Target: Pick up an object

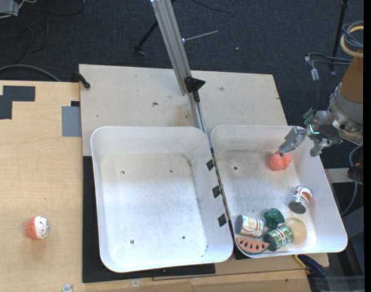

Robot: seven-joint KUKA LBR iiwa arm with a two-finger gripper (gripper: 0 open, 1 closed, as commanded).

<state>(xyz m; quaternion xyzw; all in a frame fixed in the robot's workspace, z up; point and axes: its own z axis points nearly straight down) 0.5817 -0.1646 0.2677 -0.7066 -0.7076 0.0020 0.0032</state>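
One orange-red object (280, 161) lay in the right bin (331, 190), touching my left finger (291, 142). My gripper (304, 143) hung over it, jaws apart. I judged that an off-centre closing could knock the rounded piece sideways instead of trapping it.

The right bin (234, 140) lies bare toward the divider; cans (252, 225) and toys (273, 217) crowd its near corner.
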